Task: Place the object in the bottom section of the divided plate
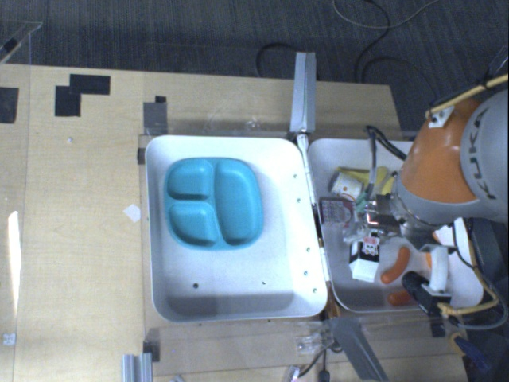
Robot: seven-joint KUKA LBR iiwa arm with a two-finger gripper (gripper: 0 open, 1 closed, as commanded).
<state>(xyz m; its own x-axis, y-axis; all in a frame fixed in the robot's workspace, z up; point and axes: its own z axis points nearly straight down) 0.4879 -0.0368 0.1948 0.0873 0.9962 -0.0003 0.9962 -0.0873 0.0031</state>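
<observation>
A blue divided plate (213,202) lies in the upper half of the left bin (231,293), with two small sections on its left and one long section on its right; nothing lies in them. My gripper (362,223) hangs low over the right bin (342,289), amid a clutter of objects. Just below it lie a small black-and-white box (367,251) and a white block (363,270). An orange-red sausage-shaped object (394,266) rests to their right. The arm's body hides much of this bin.
A pale round can (347,184) and a yellow item (383,180) sit at the back of the right bin. A dark red packet (333,210) lies by its left wall. A metal divider post (303,94) stands between the bins.
</observation>
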